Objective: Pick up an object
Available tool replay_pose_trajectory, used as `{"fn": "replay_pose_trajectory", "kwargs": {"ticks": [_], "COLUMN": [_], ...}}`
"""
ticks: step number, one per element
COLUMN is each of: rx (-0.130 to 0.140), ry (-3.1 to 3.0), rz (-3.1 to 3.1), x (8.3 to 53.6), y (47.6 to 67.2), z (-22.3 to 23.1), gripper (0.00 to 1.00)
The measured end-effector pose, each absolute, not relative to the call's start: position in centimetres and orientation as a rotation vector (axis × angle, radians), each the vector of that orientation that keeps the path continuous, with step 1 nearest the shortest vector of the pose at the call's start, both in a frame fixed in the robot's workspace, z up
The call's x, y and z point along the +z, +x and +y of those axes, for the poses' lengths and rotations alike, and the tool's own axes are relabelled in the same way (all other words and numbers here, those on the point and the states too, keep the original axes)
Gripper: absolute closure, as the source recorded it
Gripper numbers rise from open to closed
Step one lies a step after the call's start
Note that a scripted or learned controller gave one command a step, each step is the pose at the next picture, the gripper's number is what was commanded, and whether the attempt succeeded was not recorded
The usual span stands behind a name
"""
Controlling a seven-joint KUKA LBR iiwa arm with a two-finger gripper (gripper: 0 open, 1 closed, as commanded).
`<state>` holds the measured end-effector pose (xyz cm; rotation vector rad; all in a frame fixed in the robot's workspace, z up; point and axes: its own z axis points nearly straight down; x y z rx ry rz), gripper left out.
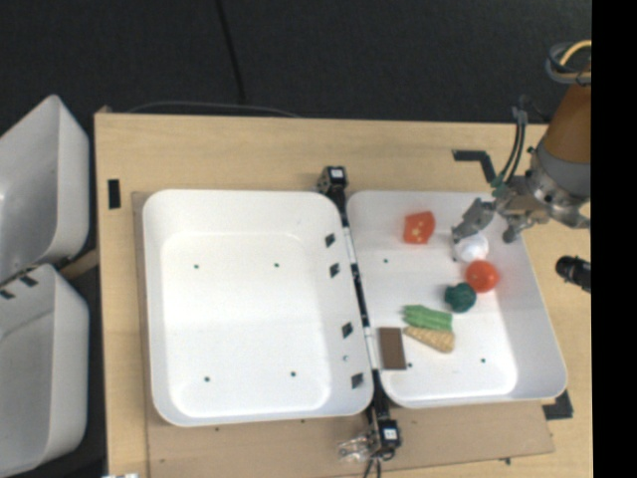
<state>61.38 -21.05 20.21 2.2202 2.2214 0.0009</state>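
Note:
The right bin [518, 366] holds several small things. An orange-red block [419, 227] lies at its back. A white ball [471, 249] sits near the far right wall, with a red ball [483, 277] just in front of it. A dark green lump [460, 297], a green pod [428, 317], a tan wedge [431, 341] and a brown block [392, 348] lie further forward. My gripper [486, 235] hangs over the bin's back right part, open, its fingers spread just above and beside the white ball. Nothing is between them.
The left bin [244, 307] is a shallow white tray joined to the right one by a clipped divider [350, 287]. The arm's orange band [569, 127] comes in from the right. White housings [35, 267] stand off the bench at the left.

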Motion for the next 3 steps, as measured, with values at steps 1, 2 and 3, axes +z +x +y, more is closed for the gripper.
{"fn": "replay_pose_trajectory", "kwargs": {"ticks": [1,2,3], "rx": [-0.014,-0.008,0.013], "ry": [2.222,2.215,2.208], "rz": [2.235,2.223,2.226], "x": [9.7,11.4,20.9], "y": [68.9,68.9,68.6], "z": [-15.0,-15.6,-9.0], "gripper": [0.0,1.0,1.0]}}
